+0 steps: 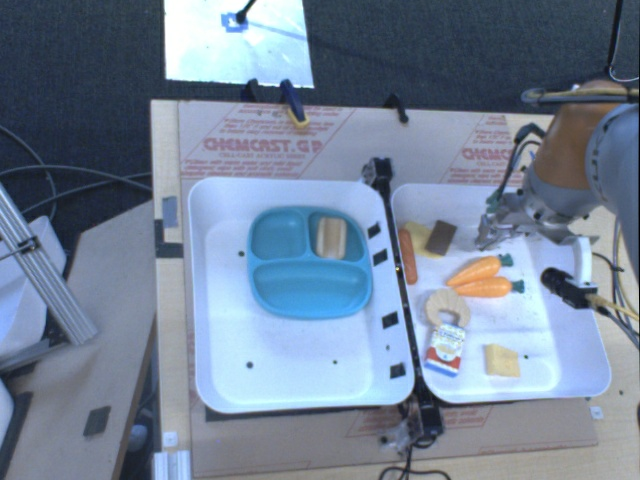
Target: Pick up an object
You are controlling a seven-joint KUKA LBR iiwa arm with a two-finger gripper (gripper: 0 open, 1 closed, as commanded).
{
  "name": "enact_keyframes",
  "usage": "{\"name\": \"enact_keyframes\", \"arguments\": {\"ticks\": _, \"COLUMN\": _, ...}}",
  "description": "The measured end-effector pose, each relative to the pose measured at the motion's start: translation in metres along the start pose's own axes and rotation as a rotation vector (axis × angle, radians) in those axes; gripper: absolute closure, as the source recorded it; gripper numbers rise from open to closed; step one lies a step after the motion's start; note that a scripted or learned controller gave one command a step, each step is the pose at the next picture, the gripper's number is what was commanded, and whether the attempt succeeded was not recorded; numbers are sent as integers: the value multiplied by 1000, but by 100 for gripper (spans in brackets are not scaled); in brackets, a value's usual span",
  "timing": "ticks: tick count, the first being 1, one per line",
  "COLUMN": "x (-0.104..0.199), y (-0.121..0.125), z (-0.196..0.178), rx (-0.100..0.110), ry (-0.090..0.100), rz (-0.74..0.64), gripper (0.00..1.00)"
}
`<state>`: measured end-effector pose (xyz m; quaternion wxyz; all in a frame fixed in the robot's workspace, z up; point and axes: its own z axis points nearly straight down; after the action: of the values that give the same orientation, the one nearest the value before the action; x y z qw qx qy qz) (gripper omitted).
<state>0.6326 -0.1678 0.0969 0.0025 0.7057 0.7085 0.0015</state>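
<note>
My gripper [489,232] hangs low over the back of the right bin [580,368], just right of a brown block [441,236] lying on a yellow piece. Nothing shows in its grasp. Two orange carrots [482,278] lie just in front of it. Further forward are a tan ring-shaped piece [448,308], a small carton [447,349] and a yellow cheese wedge [502,360]. An orange sausage [407,253] rests along the bin's left wall.
The left bin [230,368] holds a blue divided plate [300,288] with a slice of bread [331,237] in one compartment. A black divider with clips [392,268] runs between the bins. A black connector [566,288] on the arm's cable hangs over the right bin.
</note>
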Motion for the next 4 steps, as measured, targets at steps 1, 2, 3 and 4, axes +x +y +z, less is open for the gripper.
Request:
{"name": "enact_keyframes", "arguments": {"ticks": 1, "x": -6, "y": 11, "z": -56, "rx": -2, "ry": 0, "rz": -1, "gripper": 100}}
{"name": "enact_keyframes", "arguments": {"ticks": 2, "x": -5, "y": 15, "z": -99, "rx": 0, "ry": 1, "rz": -2, "gripper": 100}}
{"name": "enact_keyframes", "arguments": {"ticks": 3, "x": -5, "y": 16, "z": -130, "rx": 0, "ry": 1, "rz": -2, "gripper": 100}}
{"name": "enact_keyframes", "arguments": {"ticks": 4, "x": 46, "y": -17, "z": -133, "rx": 6, "ry": 3, "rz": -4, "gripper": 100}}
